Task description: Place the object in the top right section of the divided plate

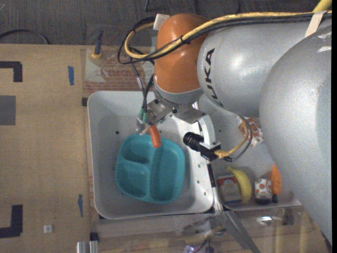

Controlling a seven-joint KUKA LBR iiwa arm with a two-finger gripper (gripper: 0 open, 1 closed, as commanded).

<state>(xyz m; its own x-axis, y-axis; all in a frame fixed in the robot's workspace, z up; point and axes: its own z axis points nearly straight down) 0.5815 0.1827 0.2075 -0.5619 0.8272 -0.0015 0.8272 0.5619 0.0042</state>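
Note:
A teal divided plate lies in the left white bin, with two small sections on its left side and one large section on its right. My gripper hangs just above the plate's upper rim, under the orange wrist band. It is shut on a small orange carrot-like object, which dangles from the fingertips. The object's lower end sits over the plate's top edge, near the ridge that divides the sections.
The right bin holds a banana, a red and white box, a small can, an orange carrot-shaped toy and a patterned packet. The arm's bulk covers most of that bin.

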